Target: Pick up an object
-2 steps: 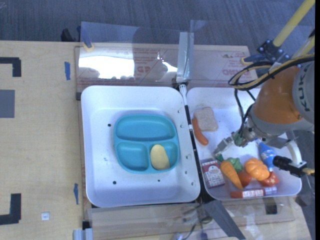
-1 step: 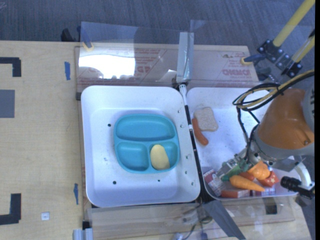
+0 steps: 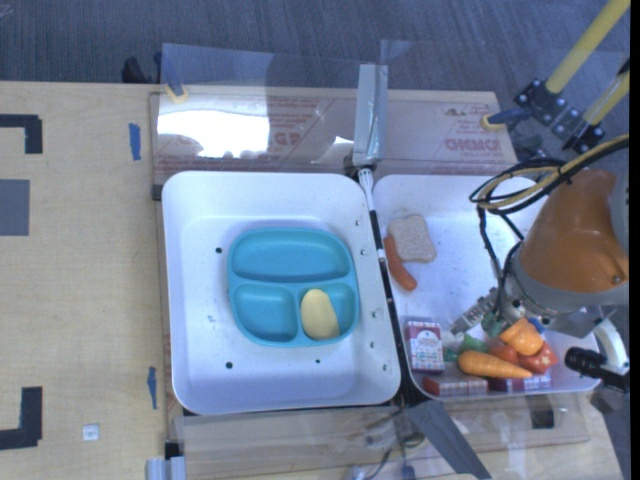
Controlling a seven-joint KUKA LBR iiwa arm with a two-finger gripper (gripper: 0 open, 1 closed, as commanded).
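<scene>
The arm's orange band (image 3: 575, 238) hangs over the right bin (image 3: 455, 208), and my gripper (image 3: 484, 318) reaches down beneath it into a pile of toy food at the bin's front. That pile holds a carrot (image 3: 492, 366), an orange pepper (image 3: 523, 337), a red piece (image 3: 541, 359) and green bits (image 3: 470, 345). A small red and white box (image 3: 425, 345) lies just left of the pile. Farther back rest a slice of bread (image 3: 411, 239) and a sausage (image 3: 400, 266). The wrist hides part of the pile.
The left bin (image 3: 190, 268) holds a blue divided tray (image 3: 270, 268) with a yellow oval piece (image 3: 319, 314) in its front right compartment. Black cables (image 3: 500, 193) loop over the right bin's back. A clear wall (image 3: 368, 118) stands behind the bins.
</scene>
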